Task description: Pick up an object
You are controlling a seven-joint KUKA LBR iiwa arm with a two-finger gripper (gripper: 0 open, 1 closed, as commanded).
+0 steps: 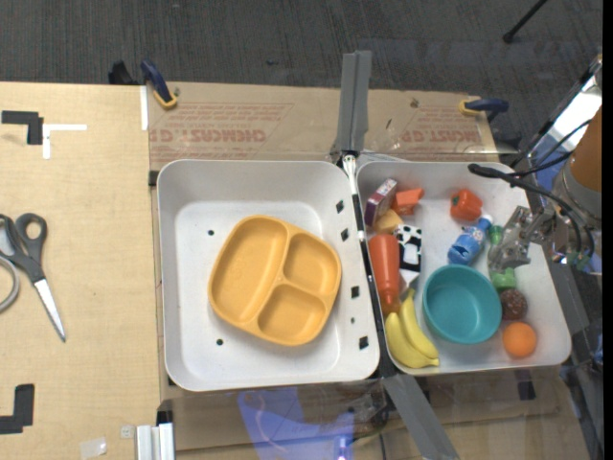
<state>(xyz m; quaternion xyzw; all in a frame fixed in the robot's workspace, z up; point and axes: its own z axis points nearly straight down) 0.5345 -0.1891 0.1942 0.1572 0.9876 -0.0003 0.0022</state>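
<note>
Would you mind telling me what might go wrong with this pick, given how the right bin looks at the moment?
1. The right bin is crowded: the gripper hangs over a green object wedged between the teal bowl and a dark red ball, so the fingers may snag a neighbour.
2. The orange ball and dark red ball would likely roll if nudged.
3. A descent near the bowl's rim could tip it against the bananas.

Dark grey carpet floor (239, 17) up top. Light wood bench (77, 257) on the left, 1 pair of scissors (34, 266) on it, black tape marks (24, 126). Cardboard sheet (230, 127) behind, 2 blue clamps (158, 82).
</note>
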